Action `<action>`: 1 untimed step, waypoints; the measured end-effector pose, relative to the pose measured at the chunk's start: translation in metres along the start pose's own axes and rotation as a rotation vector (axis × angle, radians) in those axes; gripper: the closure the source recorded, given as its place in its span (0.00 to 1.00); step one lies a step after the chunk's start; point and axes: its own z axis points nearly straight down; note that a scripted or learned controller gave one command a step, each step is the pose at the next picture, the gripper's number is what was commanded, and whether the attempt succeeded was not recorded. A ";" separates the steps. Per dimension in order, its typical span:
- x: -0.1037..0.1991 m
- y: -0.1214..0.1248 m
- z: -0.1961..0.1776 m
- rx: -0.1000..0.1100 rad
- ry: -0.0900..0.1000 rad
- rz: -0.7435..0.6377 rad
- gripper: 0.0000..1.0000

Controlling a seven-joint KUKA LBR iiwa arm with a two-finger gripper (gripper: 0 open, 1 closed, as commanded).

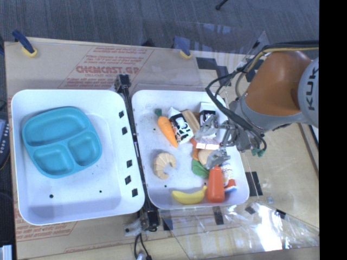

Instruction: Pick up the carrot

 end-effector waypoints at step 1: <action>-0.024 0.057 0.074 -0.005 0.006 0.104 0.00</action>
